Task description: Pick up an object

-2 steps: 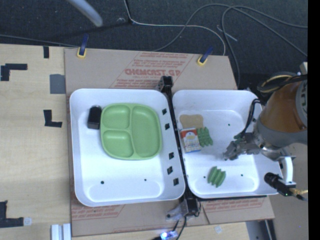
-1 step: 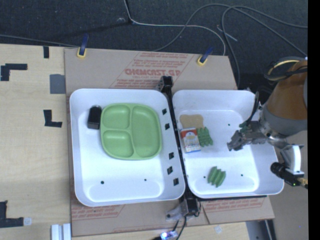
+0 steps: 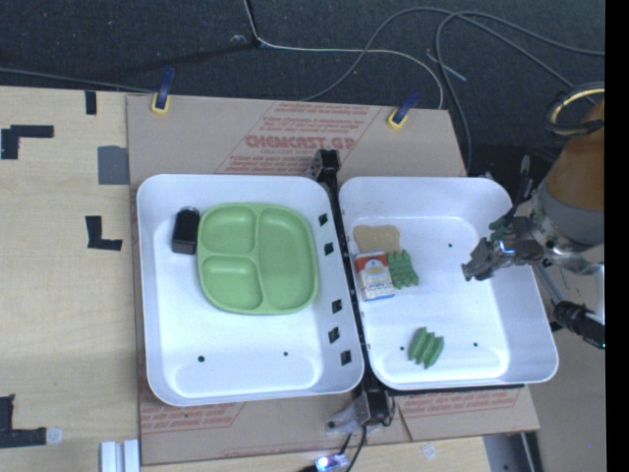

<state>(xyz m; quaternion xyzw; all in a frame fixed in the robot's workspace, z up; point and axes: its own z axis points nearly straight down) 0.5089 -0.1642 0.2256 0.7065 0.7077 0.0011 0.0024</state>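
From where I'm driving, the gripper (image 3: 482, 264) hangs over the right bin's right side. Well left of it sit a tan pad (image 3: 376, 237), a small red-and-white carton (image 3: 373, 275) and a green piece (image 3: 402, 267), bunched together. Another green piece (image 3: 426, 346) lies below-left, alone.

The left bin (image 3: 157, 342) holds a green divided plate (image 3: 258, 259) with a small black block (image 3: 185, 231) just beside its left edge. In the right bin (image 3: 511, 357) lie a tan piece (image 3: 376, 237), a red-and-white packet (image 3: 373, 275), and two green items (image 3: 402, 267) (image 3: 426, 347). The gripper (image 3: 482, 264) hovers over the right bin's right side.
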